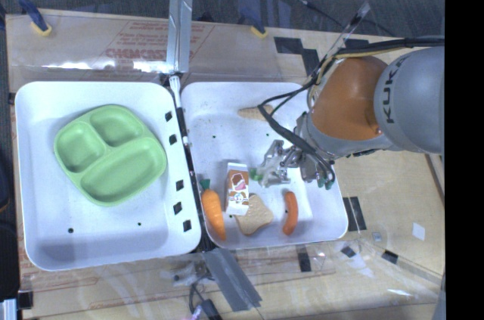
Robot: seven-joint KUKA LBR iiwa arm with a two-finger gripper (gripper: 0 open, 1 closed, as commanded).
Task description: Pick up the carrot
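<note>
Hovering with hand (274,166) seemingly spread, carrot (214,213) lying down-left of it, long axis pointing roughly away.

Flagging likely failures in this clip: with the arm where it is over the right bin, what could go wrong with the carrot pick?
1. The gripper sits well right of the carrot, nearer the small carton and the sausage, so it may close on the wrong item.
2. The carrot lies against the right bin's left wall, leaving little finger room.
3. The bread slice beside it could get knocked.
</note>
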